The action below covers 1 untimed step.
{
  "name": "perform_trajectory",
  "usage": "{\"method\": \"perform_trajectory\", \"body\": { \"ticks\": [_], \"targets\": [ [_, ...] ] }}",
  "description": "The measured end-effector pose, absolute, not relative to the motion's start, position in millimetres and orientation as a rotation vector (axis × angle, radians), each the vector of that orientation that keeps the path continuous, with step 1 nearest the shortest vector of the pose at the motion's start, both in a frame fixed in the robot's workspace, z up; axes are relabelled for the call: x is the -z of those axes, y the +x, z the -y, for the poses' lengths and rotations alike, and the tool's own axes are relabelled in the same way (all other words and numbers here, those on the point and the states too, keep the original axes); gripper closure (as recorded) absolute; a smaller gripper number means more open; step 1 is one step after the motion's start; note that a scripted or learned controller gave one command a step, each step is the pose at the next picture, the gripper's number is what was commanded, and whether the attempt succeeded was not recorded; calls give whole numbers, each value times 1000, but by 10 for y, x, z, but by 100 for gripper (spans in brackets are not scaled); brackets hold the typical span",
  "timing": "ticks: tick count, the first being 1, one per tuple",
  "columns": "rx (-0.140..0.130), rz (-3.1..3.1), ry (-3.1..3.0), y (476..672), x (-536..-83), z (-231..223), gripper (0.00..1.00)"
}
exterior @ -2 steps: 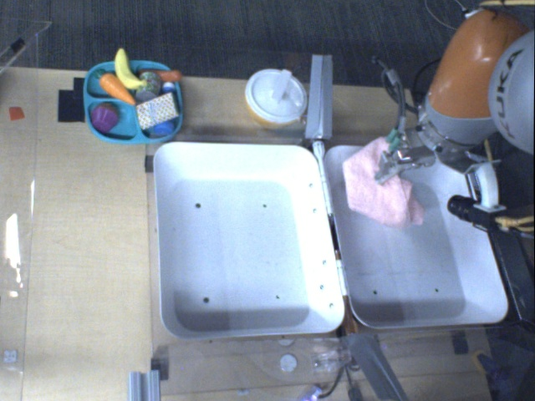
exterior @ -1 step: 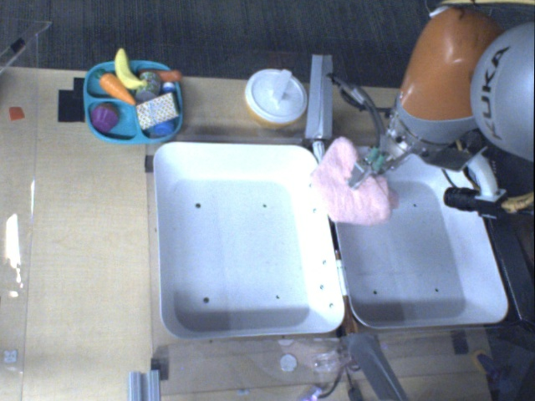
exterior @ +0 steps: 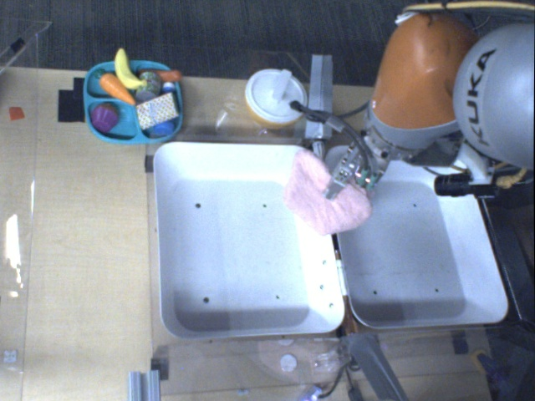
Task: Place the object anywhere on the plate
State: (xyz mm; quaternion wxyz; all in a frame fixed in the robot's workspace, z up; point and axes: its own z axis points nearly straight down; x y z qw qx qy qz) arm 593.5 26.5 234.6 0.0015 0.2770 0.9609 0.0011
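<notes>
A pink cloth (exterior: pixel 322 192) is being carried at the gripper (exterior: pixel 341 180), over the ridge where the two white bins meet, toward their far edge. The cloth's upper part is seen pinched at the fingertips, so the jaws are judged to be closed on it; the rest of it is hanging and spreading down-left and down-right of the grip point. Its longer run is lying roughly from far-left to near-right, with most of its area left of and nearer than the jaws, partly over the left bin (exterior: pixel 242 307) and partly over the right bin (exterior: pixel 435 307).

The plate named in the task cannot be identified with certainty. The likeliest candidates are being noted beyond the far edge of the bins: a round white and yellow dish (exterior: pixel 274 96) just far-left of the gripper, and a blue divided tray (exterior: pixel 125 132) of toy food well to the left. If the round dish is the target, a short move far and left is being called for.
</notes>
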Motion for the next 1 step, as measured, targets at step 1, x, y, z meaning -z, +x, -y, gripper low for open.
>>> {"method": "perform_trajectory", "body": {
  "ticks": [1],
  "targets": [
    [-5, -3125, 252, 5873, -2294, -770, 100]
  ]
}}
